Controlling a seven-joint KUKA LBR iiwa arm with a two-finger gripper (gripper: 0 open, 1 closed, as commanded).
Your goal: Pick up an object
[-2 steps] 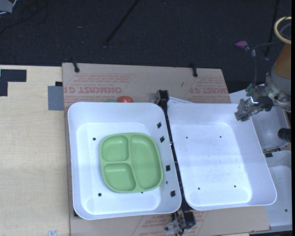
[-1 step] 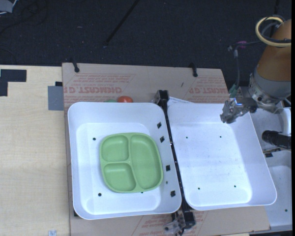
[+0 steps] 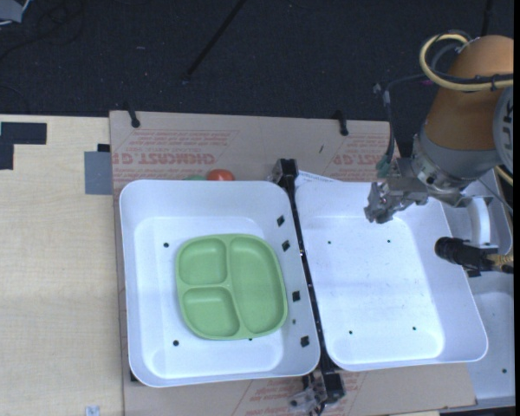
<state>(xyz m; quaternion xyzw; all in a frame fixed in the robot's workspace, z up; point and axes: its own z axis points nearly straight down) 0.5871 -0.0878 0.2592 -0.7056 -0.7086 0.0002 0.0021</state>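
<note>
Plainly, the one thing on offer for picking is the green plate (image 3: 231,286), a divided dish with three compartments, lying flat on the floor of the left bin (image 3: 147,232), a little toward that bin's right wall and not touching any side. Just beyond the far rim of the same bin, on the cardboard sheet (image 3: 243,150) under both bins, a small red-orange thing (image 3: 220,176) peeks up, too hidden by the rim to name. The right bin (image 3: 451,336) sits beside the left one, the two joined along a black divider strip (image 3: 299,267) with clips. The gripper (image 3: 383,206) hangs over the far left corner of the right bin, near the divider but well apart from the plate, with the grey and orange arm (image 3: 468,85) rising behind it on the right. Its fingertips are dark and bunched against the white, and whether they stand apart or together cannot be told from here; nothing shows between them. As a judgement, the task is at its very start: no object has been lifted or even touched, and what is left is the whole job, namely crossing over the divider to the plate, coming down on an edge of it, closing and raising it.
</note>
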